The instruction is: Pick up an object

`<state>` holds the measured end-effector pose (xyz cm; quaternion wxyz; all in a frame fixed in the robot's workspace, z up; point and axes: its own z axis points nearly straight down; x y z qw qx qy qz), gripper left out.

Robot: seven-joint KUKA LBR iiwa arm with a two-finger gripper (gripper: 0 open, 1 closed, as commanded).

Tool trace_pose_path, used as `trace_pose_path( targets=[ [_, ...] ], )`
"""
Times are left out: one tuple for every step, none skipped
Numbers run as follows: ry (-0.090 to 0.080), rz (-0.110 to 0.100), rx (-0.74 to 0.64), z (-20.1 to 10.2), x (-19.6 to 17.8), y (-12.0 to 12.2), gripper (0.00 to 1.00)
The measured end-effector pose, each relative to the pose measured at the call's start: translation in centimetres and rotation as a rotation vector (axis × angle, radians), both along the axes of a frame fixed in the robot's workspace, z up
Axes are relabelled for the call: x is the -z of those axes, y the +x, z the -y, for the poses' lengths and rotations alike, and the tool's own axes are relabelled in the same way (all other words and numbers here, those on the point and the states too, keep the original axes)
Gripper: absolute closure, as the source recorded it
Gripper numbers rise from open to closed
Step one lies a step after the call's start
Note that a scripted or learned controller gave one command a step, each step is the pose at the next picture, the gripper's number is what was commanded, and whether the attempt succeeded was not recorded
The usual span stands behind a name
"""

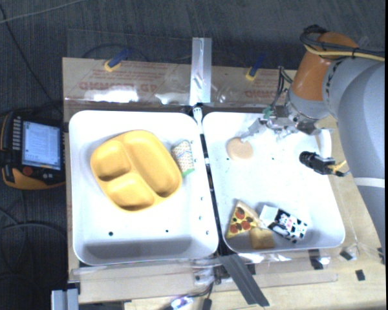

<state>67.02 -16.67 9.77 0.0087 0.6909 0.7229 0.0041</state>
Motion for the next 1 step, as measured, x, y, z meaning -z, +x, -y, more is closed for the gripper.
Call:
trace_pose_path(
  targets=[
    [0.000,0.003,-0.003,-0.21,-1.09,0.15,1.00]
  ],
)
